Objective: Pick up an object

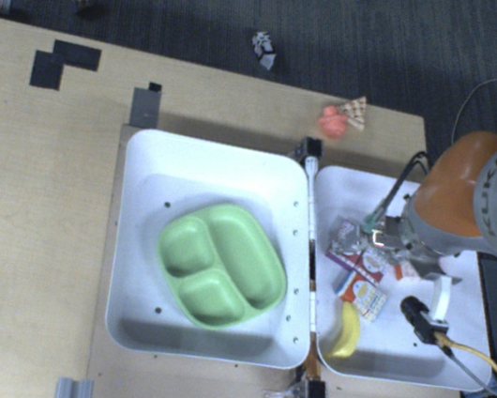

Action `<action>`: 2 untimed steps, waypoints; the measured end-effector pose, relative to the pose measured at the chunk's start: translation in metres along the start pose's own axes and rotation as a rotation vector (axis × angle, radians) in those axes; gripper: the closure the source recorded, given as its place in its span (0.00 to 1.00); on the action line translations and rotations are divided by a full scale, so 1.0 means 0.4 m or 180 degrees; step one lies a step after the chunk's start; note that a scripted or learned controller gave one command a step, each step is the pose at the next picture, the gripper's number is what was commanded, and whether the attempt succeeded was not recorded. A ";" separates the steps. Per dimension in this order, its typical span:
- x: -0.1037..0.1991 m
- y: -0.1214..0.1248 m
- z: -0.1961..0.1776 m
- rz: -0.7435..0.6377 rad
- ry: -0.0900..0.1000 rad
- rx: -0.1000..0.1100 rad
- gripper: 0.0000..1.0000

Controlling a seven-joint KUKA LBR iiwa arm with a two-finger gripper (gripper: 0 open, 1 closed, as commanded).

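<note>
My gripper (373,236) hangs low over the middle of the right bin (452,367), under the grey arm with its orange band (455,187). It is right above a cluster of small items: a crumpled silvery wrapper (347,232), a red packet (351,255) and a yellow-and-white packet (368,301). A yellow banana (348,333) lies near the bin's front left corner, apart from the gripper. The arm's body hides what lies directly beneath the gripper, and I see nothing clearly held.
The left bin (155,163) holds a green divided plate (220,263). A pink ball (333,121) and a small striped object (356,112) lie on the bench behind the bins. The wall between the two bins (309,252) runs close to the cluster's left side.
</note>
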State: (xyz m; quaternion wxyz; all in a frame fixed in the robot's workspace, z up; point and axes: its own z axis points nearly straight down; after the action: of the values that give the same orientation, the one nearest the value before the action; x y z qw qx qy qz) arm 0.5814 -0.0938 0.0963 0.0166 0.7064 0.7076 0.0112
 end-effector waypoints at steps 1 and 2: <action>-0.001 0.005 -0.030 -0.0001 -0.0005 -0.0015 1.00; 0.044 -0.226 -0.231 -0.0001 0.0028 0.0118 1.00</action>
State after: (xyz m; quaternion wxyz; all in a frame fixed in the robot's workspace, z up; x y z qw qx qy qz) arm 0.4874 -0.0757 0.1849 0.0003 0.7064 0.7078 0.0012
